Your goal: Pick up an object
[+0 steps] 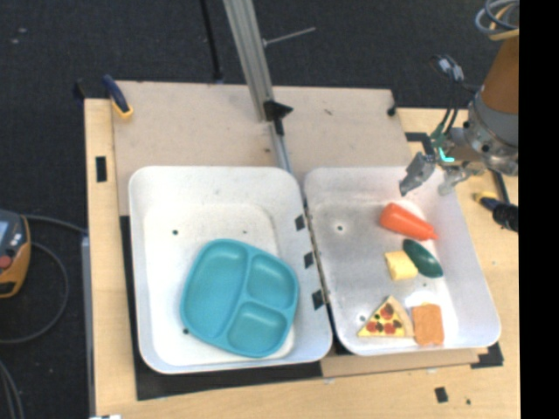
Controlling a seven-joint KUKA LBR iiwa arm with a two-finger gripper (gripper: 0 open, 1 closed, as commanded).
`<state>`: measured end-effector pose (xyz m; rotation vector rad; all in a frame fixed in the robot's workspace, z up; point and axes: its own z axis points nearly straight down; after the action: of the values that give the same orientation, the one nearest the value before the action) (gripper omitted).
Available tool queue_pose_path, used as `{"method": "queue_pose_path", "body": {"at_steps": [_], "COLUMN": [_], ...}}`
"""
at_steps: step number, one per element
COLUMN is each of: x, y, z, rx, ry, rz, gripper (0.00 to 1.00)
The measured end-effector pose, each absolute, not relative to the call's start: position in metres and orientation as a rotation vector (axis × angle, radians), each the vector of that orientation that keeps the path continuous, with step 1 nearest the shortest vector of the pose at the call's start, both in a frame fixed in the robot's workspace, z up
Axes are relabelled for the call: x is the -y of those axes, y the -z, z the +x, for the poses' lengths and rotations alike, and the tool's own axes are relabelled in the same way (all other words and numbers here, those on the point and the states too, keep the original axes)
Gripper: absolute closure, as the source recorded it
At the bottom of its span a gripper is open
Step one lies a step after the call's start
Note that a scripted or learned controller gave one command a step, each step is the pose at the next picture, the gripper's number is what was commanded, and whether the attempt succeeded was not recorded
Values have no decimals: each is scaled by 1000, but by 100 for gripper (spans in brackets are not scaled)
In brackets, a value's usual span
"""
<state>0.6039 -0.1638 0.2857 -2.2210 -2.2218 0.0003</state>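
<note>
Above the right bin [463,234], the gripper [434,175] is held wide and empty, so the carrot [407,222] could be nudged aside

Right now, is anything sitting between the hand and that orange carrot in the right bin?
Nothing visible does. The hand hangs over the right bin's far corner, and only bare bin floor separates it from the carrot. The other toys lie beyond the carrot.

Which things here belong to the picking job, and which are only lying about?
For the job: gripper, carrot, yellow block, dark green piece, pizza slice, orange piece, all in the right bin.

Lying about: blue plate in the left bin, metal post.
</note>
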Motion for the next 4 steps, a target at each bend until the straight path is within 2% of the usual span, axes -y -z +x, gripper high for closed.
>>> {"method": "queue_pose_path", "body": {"at_steps": [1,2,3,4], "x": [164,159,157,166], "y": [-287,-224,-178,-131], "z": [604,603,611,606], "rx": [2223,2220,2222,2220], "ry": [2,-5,-3,-5], "rz": [-2222,-2219,-2220,-2222], "gripper": [0,0,0,0]}}
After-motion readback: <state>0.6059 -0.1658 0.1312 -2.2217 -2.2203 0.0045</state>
